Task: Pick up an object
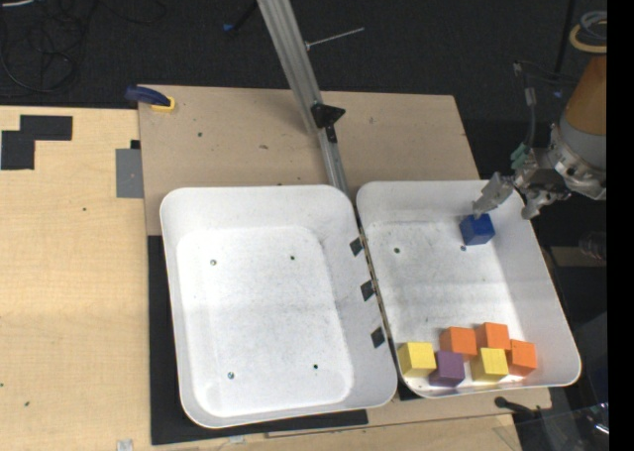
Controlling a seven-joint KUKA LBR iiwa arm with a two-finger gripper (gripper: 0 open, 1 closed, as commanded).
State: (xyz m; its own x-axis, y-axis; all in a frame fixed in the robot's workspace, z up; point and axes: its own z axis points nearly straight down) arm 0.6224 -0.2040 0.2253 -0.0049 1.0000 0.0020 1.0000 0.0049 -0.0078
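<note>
Worktop [248, 142] of pale wood carries two shallow white plastic bins side by side, and going from the left, the left bin [188, 241] has nothing I would aim for. In the right bin [555, 325], a cluster of small foam cubes [471, 352], yellow, orange and purple, sits packed against the near edge, touching one another. I would skip those: crowded neighbours spoil a clean pinch. Further right and toward the far side, a small blue cube [477, 229] stands alone, well apart from the cluster. My end effector [515, 193] hangs just beside and above it; whether it is released or clenched I cannot tell. I would centre over the cube, square to its faces, then descend straight.
</note>
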